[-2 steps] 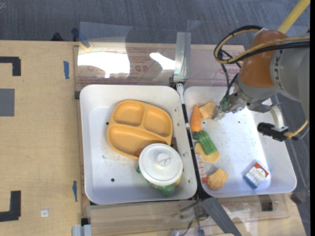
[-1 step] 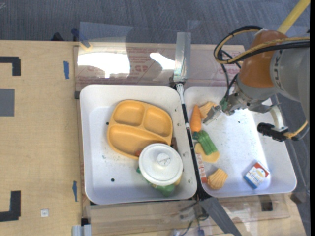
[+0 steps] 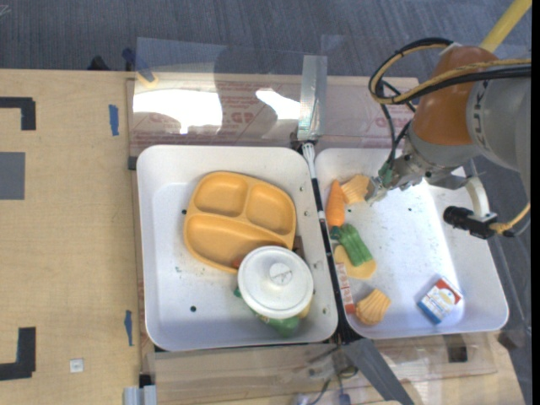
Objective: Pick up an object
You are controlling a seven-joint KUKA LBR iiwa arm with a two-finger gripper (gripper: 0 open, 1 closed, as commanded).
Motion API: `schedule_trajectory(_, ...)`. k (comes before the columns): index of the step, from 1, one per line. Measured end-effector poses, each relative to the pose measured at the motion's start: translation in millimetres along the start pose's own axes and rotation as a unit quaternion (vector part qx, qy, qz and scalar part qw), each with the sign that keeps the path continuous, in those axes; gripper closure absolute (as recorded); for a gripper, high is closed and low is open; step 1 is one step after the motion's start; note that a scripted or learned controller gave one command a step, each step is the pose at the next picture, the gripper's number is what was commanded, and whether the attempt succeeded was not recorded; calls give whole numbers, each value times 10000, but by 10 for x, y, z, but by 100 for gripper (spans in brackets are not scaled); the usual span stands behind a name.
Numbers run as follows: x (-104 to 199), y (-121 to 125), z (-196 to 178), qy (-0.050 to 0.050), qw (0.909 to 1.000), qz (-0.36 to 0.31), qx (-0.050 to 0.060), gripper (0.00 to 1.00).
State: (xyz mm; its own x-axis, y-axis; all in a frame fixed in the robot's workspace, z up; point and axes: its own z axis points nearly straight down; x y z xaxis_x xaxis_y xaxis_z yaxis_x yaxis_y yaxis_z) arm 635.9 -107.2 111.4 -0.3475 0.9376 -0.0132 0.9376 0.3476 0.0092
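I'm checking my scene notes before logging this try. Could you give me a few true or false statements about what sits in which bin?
1. The orange divided plate lies in the left bin. True.
2. The white lidded cup is in the right bin. False: it is in the left bin, overlapping the plate.
3. The small carton lies in the right bin. True.
4. The gripper hangs over the left bin. False: it is over the right bin.
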Motion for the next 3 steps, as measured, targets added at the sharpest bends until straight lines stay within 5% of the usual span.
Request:
schedule_trajectory(1,0,-4,7,2,10000,1,6,0)
schedule_trajectory(2,-52,309,248,62,9988,473,53,0)
schedule_trajectory(3,-55,332,126,42,9989,458,17,100)
